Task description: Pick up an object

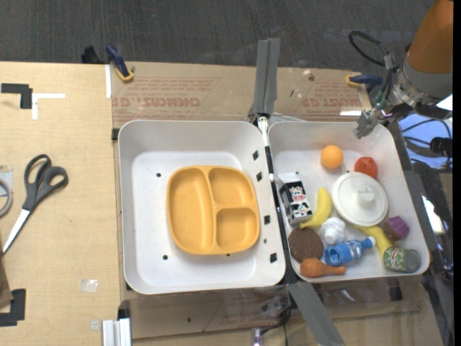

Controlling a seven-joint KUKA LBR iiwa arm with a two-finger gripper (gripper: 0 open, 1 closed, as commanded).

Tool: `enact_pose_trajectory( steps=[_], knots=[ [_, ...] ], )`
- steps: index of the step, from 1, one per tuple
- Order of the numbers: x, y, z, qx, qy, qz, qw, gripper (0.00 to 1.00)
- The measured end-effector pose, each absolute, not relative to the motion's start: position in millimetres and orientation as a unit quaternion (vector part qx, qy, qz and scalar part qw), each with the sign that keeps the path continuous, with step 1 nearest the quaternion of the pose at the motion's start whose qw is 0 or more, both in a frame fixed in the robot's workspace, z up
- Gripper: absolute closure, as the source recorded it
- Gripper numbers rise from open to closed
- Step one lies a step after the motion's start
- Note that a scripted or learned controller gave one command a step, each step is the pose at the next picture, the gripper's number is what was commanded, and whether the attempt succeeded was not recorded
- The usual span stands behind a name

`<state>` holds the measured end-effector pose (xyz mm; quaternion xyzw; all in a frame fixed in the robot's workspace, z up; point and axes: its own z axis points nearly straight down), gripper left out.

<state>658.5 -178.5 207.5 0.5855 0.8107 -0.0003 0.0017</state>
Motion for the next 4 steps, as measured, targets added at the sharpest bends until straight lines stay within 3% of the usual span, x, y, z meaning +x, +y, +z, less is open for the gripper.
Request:
enact_pose_trajectory(
  steps=[1, 2, 3, 4],
  knots=[
    [658.5, -178.4, 207.3, 0.586, 0.811, -0.0004, 0.001, 0.00],
    [659.7, -137.4, 93.3, 0.619, 0.785, 0.0001, 0.002, 0.00],
    [660.5, -137.8, 103.8, 0.618, 0.786, -0.0002, 0.004, 1.00],
    [659.3, -45.2, 260.8, 0.659, 0.752, -0.0005, 0.001, 1.00]
  ],
)
